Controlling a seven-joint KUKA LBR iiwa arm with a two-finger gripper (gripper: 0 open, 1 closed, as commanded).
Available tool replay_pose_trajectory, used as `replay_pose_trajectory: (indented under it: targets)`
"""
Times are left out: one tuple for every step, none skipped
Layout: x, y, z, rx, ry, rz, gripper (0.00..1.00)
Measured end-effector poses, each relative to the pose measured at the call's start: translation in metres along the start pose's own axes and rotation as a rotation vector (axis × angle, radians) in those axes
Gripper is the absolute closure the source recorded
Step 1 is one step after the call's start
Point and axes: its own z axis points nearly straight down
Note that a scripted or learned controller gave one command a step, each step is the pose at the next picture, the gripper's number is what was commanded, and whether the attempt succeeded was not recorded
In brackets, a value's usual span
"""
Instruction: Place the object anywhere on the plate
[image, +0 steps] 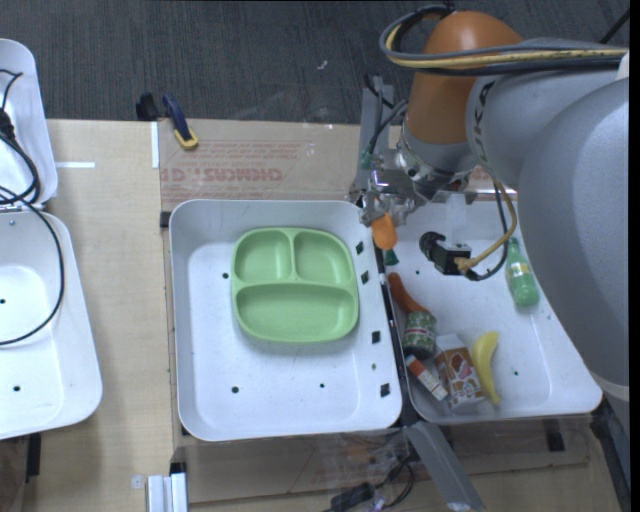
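orange object (384, 233) between gripper (383, 222) fingers — gripped, long axis near upright, right of green plate (295, 284)

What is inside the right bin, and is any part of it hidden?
The right bin holds a banana, a green bottle, a small carton, a can and a carrot. The arm covers the bin's far right corner.

Counts across the two bins
One green divided plate (295, 284), one banana (486, 364), one green bottle (520, 277), one carrot (403, 293), one can (419, 332), one small carton (460, 378)
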Motion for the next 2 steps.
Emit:
replay_pose_trajectory:
  targets:
    - [0.0886,-0.0046,0.0009,-0.001,0.0,-0.175,1.0]
    - [0.0885,-0.0045,0.0008,-0.001,-0.001,-0.175,0.0]
